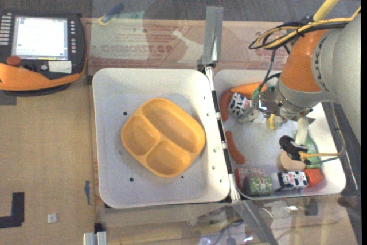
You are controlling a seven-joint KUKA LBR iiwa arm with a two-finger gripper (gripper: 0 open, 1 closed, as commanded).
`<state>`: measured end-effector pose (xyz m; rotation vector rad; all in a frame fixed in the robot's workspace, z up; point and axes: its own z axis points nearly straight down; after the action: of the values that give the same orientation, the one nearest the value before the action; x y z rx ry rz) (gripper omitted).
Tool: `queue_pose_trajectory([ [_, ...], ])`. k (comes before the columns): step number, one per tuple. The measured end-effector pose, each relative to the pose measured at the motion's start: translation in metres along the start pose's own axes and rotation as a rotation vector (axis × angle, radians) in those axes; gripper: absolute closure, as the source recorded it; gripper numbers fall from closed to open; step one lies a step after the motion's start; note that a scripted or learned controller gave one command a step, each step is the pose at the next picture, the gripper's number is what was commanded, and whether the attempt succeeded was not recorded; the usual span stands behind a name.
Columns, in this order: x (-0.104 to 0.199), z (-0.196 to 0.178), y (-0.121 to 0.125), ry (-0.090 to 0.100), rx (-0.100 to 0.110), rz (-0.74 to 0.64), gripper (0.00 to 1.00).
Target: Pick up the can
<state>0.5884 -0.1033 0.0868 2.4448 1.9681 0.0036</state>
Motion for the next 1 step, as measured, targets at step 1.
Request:
queue_pose_trajectory([
  [1, -0.0139, 0.0, 0.0082, 0.0, -0.002, -0.225, 0.0],
])
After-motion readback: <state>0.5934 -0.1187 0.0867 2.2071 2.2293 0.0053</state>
